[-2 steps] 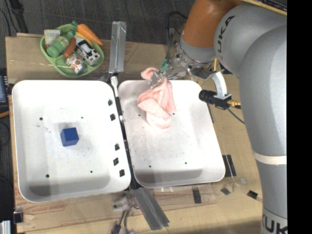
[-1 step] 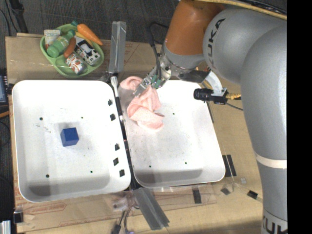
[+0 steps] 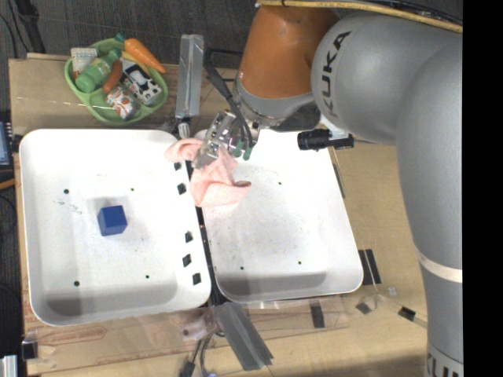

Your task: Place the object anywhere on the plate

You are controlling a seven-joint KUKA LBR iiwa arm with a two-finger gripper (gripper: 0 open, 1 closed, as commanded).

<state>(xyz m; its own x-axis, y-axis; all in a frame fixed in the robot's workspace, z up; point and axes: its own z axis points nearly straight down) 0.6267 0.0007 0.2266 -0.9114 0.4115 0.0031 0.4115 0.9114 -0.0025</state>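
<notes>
A crumpled pink cloth [image 3: 217,184] lies over the divide between the two white bins, mostly at the far left corner of the right bin [image 3: 314,234]. My gripper [image 3: 216,149] is right on top of the cloth's upper part, touching it or just above it. The cloth bunches up around the gripper's tip, which hides the contact. A small blue cube [image 3: 112,219] rests in the left bin [image 3: 55,273], well away from the gripper.
A green bowl [image 3: 86,100] of toy food, with a carrot and a bottle, stands behind the left bin. A grey metal bracket [image 3: 189,73] stands upright just behind the gripper. The arm's big grey body [image 3: 409,93] overhangs the right side.
</notes>
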